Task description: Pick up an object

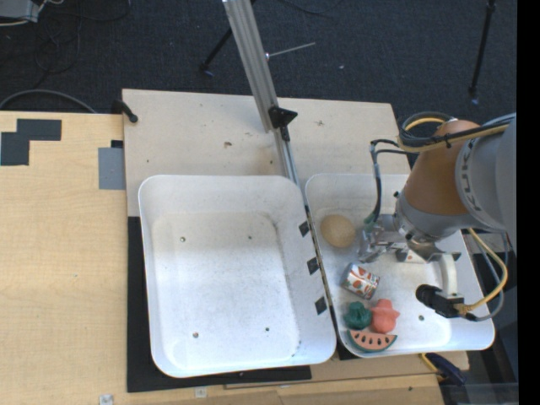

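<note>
While the grey arm (460, 184) leans in from the right, its gripper (375, 245) hangs low inside the right bin (472, 332), and the view is too coarse to tell how the tool is set. Nothing shows as gripped by it. Just to the tool's left lies a tan, rounded object (337, 230), possibly a potato, close to it but seemingly apart. Just below the tool sits a small red-and-white can (361, 281), tipped on its side. Further below rest a green lump (358, 315) and a pink-red lump (385, 315), touching each other, with a watermelon slice (373, 341) by the bin's near rim. Well to the tool's left stands the left bin (169, 201).
</note>
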Available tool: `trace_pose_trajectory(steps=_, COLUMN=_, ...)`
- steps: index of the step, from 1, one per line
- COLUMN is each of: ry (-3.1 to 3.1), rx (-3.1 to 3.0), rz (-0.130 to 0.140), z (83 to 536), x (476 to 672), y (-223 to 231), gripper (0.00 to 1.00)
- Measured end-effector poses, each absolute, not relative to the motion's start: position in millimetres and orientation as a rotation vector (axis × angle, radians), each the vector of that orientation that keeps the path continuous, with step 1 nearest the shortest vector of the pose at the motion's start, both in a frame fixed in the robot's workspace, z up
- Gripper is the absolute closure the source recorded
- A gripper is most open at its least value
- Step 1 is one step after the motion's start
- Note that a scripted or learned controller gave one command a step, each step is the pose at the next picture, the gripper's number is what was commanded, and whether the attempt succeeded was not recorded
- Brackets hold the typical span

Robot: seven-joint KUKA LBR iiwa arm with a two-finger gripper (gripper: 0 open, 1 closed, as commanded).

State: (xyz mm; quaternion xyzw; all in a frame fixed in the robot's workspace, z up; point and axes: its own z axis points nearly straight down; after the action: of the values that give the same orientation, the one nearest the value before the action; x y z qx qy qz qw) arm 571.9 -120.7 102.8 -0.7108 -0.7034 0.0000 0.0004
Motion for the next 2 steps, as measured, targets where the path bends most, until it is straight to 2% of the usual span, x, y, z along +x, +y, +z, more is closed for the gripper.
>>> trace_pose_trajectory(steps=2, ry=-2.222, rx=-2.224, rz=-0.002, z=198, x=581.0, y=-139, gripper=1.00)
